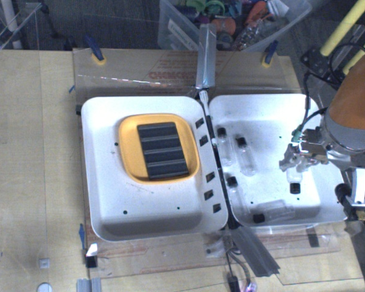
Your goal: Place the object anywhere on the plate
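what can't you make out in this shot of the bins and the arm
- Gripper, camera view: too small and blurred to tell open from shut, or whether it holds anything.
- Small clear objects in the right bin: see-through against white, shapes unclear.
- Arm: cut off by the right edge.
- Plate: its middle lies under a dark ridged object.

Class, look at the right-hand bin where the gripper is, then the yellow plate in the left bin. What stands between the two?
The raised divider where the two bins meet runs between the gripper and the yellow plate. Anything carried across would probably have to be lifted over it.
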Tool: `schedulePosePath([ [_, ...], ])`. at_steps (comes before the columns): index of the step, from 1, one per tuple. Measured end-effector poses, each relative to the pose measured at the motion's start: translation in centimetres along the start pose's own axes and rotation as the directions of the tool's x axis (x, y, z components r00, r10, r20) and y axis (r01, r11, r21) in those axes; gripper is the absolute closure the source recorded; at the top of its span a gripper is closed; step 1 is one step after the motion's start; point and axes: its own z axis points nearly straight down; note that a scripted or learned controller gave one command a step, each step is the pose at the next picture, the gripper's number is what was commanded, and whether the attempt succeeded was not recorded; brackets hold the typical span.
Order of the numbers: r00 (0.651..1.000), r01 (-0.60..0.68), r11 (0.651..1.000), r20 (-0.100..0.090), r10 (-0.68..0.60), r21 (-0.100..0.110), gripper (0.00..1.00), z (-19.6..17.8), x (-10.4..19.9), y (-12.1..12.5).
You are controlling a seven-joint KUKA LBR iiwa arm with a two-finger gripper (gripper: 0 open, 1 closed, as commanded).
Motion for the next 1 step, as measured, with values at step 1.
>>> schedulePosePath([
  [1, 1.0, 0.0, 1.0, 0.0, 0.0, 0.0, 0.0, 0.0, -0.01, 0.0],
])
